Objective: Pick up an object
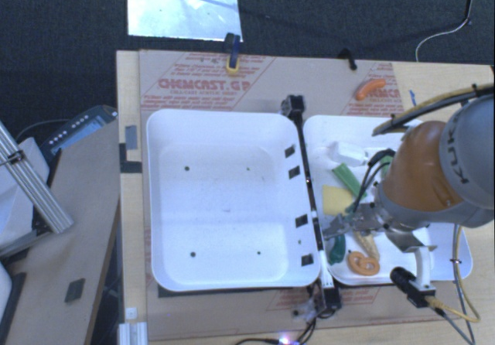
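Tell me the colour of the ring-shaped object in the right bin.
The ring-shaped object is orange, seen in the camera view near the right bin's front edge.

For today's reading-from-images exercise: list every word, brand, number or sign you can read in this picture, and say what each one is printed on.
"CHEMCAST GP": red print on the brown protective sheet behind the left bin.
More red print on that sheet by the orange object, behind the right bin: too blurred to read.
"KU": dark letters on the grey arm; the rest is cut off.
Buttons on the grey device at left: too small to read.
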You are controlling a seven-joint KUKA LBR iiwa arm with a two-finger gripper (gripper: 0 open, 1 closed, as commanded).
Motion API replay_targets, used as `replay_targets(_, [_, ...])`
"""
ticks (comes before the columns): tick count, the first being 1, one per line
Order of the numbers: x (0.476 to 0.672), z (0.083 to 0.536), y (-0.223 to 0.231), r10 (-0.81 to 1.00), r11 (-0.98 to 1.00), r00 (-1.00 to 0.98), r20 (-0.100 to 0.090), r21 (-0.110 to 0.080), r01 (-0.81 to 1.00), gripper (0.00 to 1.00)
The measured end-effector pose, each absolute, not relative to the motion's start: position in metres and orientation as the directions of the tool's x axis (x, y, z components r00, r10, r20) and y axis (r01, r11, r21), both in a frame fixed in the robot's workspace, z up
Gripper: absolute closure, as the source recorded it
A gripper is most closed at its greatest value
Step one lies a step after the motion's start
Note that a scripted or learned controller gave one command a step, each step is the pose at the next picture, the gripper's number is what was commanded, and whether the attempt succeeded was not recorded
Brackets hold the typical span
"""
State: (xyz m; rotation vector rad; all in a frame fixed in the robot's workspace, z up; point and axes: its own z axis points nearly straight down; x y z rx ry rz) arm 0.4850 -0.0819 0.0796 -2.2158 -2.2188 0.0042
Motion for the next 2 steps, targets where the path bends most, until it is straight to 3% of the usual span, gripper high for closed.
replay_targets(1, [0.487, 0.096, -0.083, 1.0, 0.003, -0.003, 0.0, 0.003, 1.0, 1.0])
replay_targets(2, [0.556, 0.207, -0.003, 1.0, 0.014, -0.014, 0.002, 0.016, 1.0, 1.0])
